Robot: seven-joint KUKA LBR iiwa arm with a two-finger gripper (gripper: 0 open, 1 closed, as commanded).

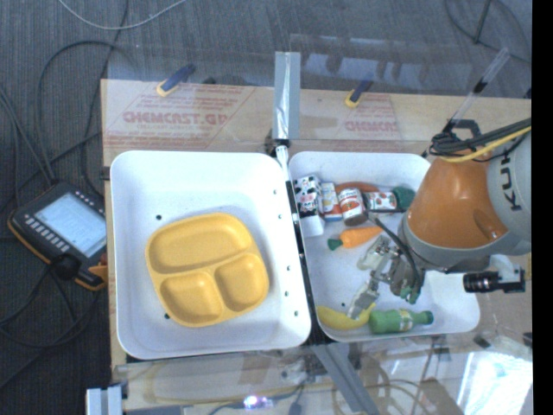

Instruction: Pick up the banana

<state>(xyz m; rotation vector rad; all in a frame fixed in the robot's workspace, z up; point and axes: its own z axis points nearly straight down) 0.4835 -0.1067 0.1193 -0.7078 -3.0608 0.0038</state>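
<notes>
Right, from my screen the banana (340,320) lies at the near edge of the right bin (449,314), its long axis running roughly left to right, touching the green bottle (399,320) at its right end. The gripper (373,285) hangs just above and slightly right of it, fingers (364,301) spread apart with nothing between them. I judge the next move is a short drop down-left, closing across the banana's narrow width. A carrot (359,238) sits further back.

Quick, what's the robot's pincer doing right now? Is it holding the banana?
Pincer: open, holding nothing, just above the banana in the right bin.
</notes>
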